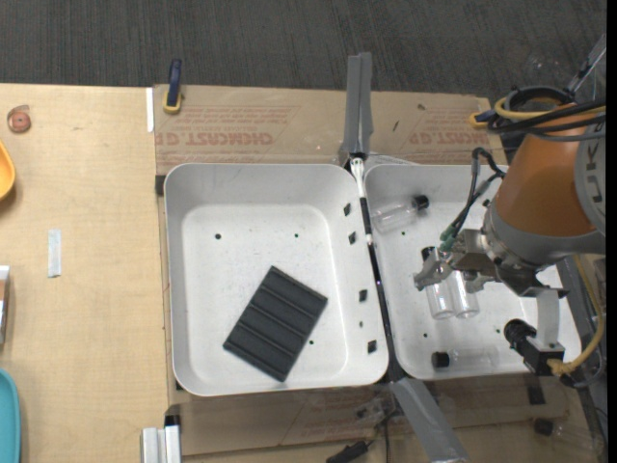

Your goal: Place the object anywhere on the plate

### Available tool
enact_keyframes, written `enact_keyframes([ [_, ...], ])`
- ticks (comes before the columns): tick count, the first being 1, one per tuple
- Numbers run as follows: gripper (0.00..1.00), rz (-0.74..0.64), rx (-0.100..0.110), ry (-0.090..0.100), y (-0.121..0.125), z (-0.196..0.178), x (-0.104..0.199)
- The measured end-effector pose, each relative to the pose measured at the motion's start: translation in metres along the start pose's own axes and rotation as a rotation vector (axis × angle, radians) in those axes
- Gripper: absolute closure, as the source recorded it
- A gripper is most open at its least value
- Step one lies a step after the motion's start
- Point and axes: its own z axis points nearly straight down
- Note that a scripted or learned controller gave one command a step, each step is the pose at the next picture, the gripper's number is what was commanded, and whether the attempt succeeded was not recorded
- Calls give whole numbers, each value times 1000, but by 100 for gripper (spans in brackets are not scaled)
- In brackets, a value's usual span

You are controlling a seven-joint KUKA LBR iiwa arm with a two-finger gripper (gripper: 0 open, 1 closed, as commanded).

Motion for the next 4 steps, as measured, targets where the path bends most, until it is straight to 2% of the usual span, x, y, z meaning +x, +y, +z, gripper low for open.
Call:
enact_keyframes([
  [1,100,-34,2,-2,62,-78,78],
  [2,100,77,4,-3,30,-62,162],
  [3,100,-7,3,-3,-19,-76,212],
  [4,100,-100,2,-3,35,-114,139],
])
